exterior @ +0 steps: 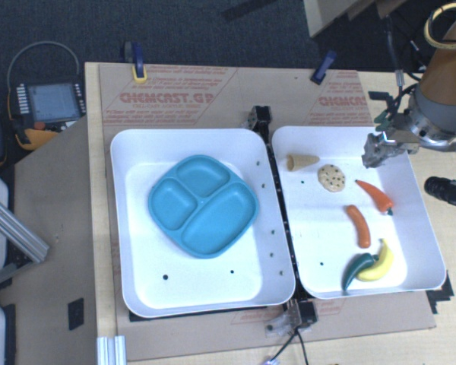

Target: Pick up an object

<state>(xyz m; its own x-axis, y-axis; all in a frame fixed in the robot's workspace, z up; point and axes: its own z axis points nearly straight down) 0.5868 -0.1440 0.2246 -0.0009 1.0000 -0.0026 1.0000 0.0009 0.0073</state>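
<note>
You see the metal gripper above the right bin's far edge, its state impossible to tell; just below it lies a glossy, tapered red pepper, untouched.

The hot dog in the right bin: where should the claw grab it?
Probably across the middle of the hot dog, coming straight down from above. It lies flat, long and narrow, running roughly top to bottom in the right bin, so the fingers would close on its slim sides. Bare floor lies either side, though the banana sits near its lower end.
</note>
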